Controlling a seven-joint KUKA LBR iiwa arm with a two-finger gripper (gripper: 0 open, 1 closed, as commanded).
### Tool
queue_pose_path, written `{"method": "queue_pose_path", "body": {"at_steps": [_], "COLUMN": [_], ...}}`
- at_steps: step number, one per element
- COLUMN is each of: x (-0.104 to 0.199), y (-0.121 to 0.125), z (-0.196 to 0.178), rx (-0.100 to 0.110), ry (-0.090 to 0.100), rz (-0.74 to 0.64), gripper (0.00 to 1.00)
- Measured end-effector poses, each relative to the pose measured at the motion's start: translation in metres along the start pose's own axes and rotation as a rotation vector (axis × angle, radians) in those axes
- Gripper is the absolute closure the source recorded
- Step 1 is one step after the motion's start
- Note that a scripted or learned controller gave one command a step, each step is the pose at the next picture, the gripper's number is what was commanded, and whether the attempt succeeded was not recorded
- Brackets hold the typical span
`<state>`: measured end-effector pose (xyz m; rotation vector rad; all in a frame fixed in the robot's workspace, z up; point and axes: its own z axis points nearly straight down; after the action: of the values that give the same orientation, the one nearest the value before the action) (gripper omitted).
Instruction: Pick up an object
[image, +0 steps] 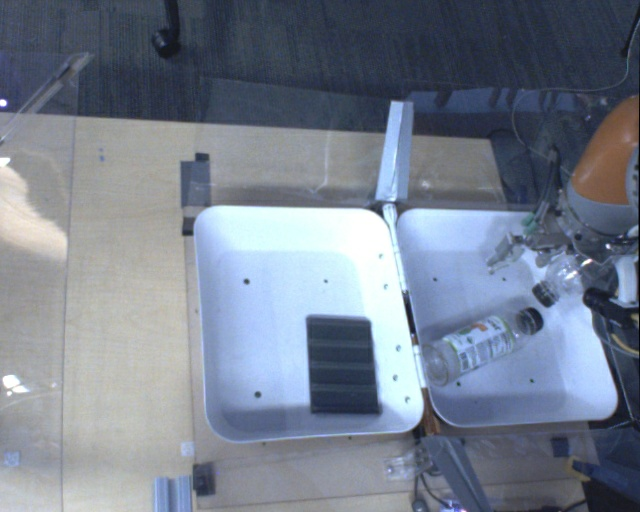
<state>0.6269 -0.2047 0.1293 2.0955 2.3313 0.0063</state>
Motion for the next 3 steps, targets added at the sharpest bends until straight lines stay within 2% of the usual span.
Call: {"method": "queue_pose_path", "body": {"at_steps": [1,2,3], "x": [0.025,0.021,0.017], "y": [-0.025,-0.072,-0.132], "z": [0.041,0.039,0.038], "rx": [-0.002,-0.004,-0.01], "ry": [0.0,-0.001,-0.001], "rz": [0.012,-0.237,-0.469], "gripper": [0.0,0.0,0.0]}}
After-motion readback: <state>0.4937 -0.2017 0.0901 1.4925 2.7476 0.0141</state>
